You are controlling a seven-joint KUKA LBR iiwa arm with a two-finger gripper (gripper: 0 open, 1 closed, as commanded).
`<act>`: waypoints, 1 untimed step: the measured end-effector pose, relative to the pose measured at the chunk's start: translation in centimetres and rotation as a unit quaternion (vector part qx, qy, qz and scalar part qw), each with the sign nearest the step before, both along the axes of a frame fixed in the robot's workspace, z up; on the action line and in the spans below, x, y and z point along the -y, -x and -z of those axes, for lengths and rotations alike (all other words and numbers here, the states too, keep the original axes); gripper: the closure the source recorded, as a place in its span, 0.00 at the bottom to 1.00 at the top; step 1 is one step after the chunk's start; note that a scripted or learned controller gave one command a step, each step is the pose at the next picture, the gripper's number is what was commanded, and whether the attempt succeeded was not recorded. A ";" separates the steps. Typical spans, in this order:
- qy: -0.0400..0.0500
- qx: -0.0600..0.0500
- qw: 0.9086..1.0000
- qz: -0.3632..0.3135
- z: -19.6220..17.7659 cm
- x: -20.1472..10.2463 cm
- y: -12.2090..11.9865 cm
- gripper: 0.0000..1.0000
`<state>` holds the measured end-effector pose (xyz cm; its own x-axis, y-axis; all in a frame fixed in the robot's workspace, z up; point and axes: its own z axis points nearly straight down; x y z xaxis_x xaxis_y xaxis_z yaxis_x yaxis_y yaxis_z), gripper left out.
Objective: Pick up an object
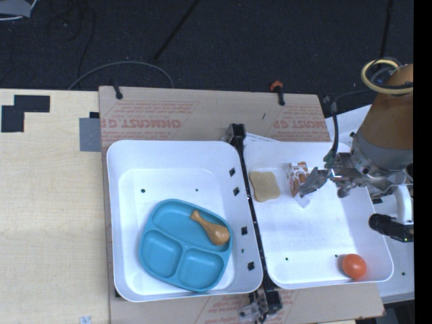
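Observation:
In the right bin (317, 275) lie a tan slice of bread (264, 185), a small red-and-white packet (298, 175) and an orange ball-shaped fruit (354, 266) in the near right corner. My gripper (312, 183) reaches in from the right and hangs low right beside the packet, touching or just over its right edge. The grey arm with its orange band (395, 110) rises behind it at the right. Over in the left bin (128, 181), a blue divided plate (182, 248) bears a brown toy drumstick (210, 227).
A black divider bar (244, 201) with clamps runs between the two bins. Both bins rest on a cardboard sheet (202, 113). A black cable part (388, 227) hangs off the right bin's edge. White floor shows in the middle of the right bin.

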<state>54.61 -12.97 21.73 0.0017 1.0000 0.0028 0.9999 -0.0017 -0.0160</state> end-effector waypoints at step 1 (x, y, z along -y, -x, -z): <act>0.001 0.006 1.000 -0.001 -0.7 0.0 -0.3 0.00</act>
